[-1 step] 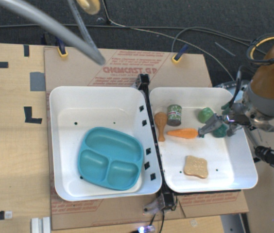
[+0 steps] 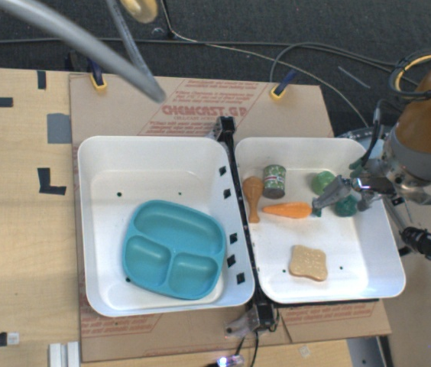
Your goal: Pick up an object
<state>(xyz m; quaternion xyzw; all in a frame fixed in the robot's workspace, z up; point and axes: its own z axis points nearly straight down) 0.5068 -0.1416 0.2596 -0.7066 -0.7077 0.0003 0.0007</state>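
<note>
Reaching into the right bin (image 2: 387, 239), the gripper (image 2: 330, 199) sits at 3 o'clock of the carrot (image 2: 288, 211), just beside its tip. You cannot tell its grip state. Lower it straight over the carrot, away from the green can (image 2: 274, 180).

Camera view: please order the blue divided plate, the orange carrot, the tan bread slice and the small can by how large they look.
1. Blue divided plastic plate, clearly largest.
2. Orange carrot and tan bread slice: look alike, so no ranking.
3. Small green-labelled can, slightly smaller.
</note>
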